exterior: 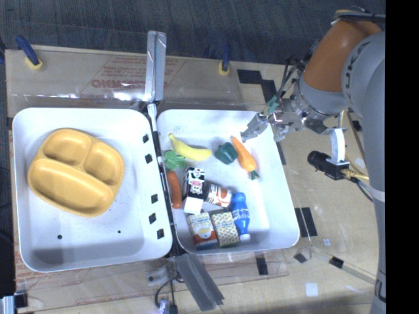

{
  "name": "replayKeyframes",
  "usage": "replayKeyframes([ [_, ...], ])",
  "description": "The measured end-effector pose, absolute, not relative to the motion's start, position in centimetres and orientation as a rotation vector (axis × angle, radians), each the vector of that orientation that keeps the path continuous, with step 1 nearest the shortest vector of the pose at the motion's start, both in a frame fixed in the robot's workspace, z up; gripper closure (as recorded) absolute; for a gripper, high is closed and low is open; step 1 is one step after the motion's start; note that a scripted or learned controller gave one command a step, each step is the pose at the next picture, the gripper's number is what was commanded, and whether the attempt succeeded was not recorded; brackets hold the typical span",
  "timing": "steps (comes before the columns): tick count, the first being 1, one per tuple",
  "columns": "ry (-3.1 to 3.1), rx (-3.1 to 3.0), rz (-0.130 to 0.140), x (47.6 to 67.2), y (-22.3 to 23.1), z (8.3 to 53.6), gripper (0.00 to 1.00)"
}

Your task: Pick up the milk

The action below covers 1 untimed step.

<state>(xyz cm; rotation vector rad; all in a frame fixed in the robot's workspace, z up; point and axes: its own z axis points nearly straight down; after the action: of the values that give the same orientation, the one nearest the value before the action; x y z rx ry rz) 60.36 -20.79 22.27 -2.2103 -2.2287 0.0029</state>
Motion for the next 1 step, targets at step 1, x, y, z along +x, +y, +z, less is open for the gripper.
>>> replayKeyframes([
  [1,-2.207,-2.23,0.005,55.22,-13.49,13.25,0.0],
])
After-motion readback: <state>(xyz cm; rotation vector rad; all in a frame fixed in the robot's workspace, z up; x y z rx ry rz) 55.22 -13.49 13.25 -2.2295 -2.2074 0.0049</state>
